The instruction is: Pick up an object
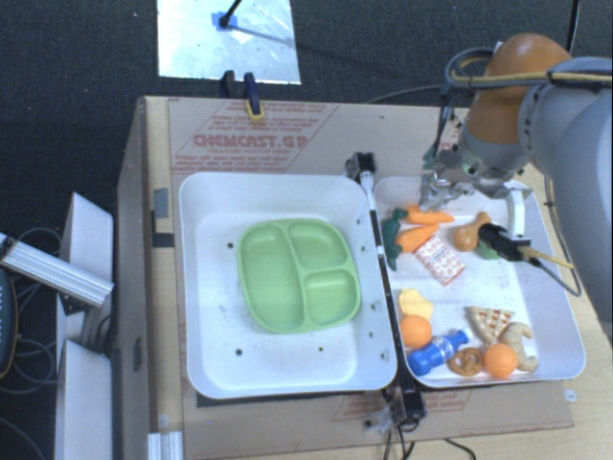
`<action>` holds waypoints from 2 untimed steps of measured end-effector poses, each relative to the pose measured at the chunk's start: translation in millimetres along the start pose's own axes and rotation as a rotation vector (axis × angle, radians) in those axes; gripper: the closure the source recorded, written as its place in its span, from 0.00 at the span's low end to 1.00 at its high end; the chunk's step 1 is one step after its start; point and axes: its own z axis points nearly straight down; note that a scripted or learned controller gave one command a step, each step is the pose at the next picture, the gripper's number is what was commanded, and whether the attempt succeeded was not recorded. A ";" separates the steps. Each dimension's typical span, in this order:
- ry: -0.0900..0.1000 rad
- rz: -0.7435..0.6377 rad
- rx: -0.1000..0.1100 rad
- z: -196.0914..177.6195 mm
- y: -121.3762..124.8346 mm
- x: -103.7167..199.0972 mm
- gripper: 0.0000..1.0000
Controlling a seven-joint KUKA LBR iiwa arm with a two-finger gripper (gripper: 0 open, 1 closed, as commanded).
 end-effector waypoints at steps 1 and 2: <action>0.000 0.000 0.000 0.2 -0.1 0.0 0.00; -0.001 0.002 -0.005 31.8 2.1 4.9 0.00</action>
